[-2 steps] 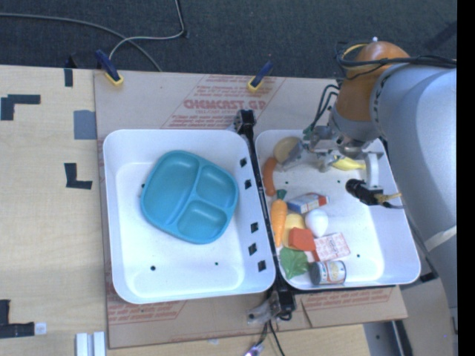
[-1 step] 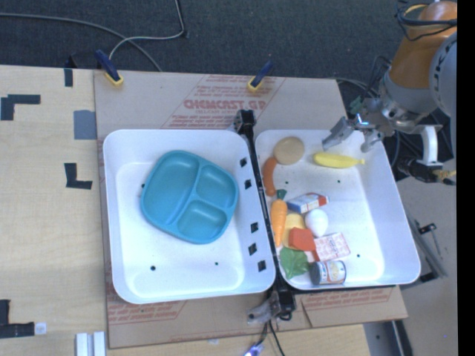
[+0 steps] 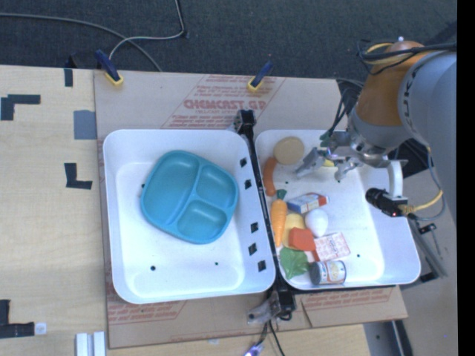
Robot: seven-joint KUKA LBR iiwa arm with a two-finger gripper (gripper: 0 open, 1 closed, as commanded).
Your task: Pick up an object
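Landmark = right bin (image 3: 386,262), the white one w/ the toy food. Gripper (image 3: 324,162) hangs over its far half, arm coming in from the right side of that bin, orange band above the wrist. Fingers (image 3: 306,165) spread apart, wide open, nothing between them.

Inside right bin, far-left corner: round tan bun-like disc (image 3: 289,150), just left of the gripper. Along the bin's left wall: red-orange sausage shape (image 3: 269,175), then below it a carrot (image 3: 278,222), lengthwise along the wall. Mid-bin, just below the gripper: small carton (image 3: 309,201) w/ blue, white and orange print, lying on its side. Touching it on the near side: white egg (image 3: 317,222), w/ a yellow piece (image 3: 295,222) between egg and carrot. Nearer still: red-orange block (image 3: 301,239), pink-white packet (image 3: 332,245) beside it, green leafy piece (image 3: 293,261) at the near-left corner, and a small can (image 3: 327,273) on its side by the near wall.

Left of right bin, touching along the shared edge: left bin (image 3: 122,273), holding a blue divided plate (image 3: 189,196) approx centred. Both bins sit on a cardboard sheet (image 3: 171,102) w/ red print, clipped at its far edge.
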